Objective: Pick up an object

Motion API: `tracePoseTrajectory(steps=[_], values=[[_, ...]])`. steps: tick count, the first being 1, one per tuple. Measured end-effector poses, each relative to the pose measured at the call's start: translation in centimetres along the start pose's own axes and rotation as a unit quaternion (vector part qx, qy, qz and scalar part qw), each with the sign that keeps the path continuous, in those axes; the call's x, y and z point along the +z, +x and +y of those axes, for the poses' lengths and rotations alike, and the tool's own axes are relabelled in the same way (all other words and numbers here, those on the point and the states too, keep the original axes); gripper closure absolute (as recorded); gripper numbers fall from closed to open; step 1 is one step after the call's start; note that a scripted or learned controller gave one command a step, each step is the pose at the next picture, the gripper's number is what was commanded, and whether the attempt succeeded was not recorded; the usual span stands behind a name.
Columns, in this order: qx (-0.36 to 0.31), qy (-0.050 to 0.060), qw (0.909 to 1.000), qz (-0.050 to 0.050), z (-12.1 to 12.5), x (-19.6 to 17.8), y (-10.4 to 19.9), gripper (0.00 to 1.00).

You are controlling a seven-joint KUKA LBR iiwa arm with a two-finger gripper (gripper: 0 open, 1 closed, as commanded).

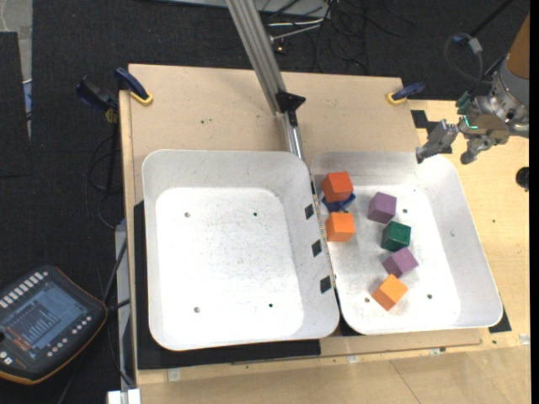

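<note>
The claw (452, 142) hangs above the upper right corner of the right bin (472, 263), its two fingers spread apart with nothing between them. Below it and to its left, inside that bin, lie the blocks: two orange cubes (338, 183) stacked near a blue piece (340, 200) (mostly hidden), a purple cube (382, 206), a green cube (396, 235), another purple cube (401, 261) and a lower orange cube (391, 291). Farther left sits the left bin (160, 251) on the bench (210, 108).
</note>
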State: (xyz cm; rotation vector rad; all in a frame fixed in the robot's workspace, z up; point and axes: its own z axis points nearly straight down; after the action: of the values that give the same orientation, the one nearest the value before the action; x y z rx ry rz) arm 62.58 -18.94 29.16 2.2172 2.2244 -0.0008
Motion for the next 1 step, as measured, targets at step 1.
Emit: tracePoseTrajectory(steps=[1], values=[[0.0, 0.0, 1.0, 0.0, 0.0, 0.0, 0.01, 0.0]])
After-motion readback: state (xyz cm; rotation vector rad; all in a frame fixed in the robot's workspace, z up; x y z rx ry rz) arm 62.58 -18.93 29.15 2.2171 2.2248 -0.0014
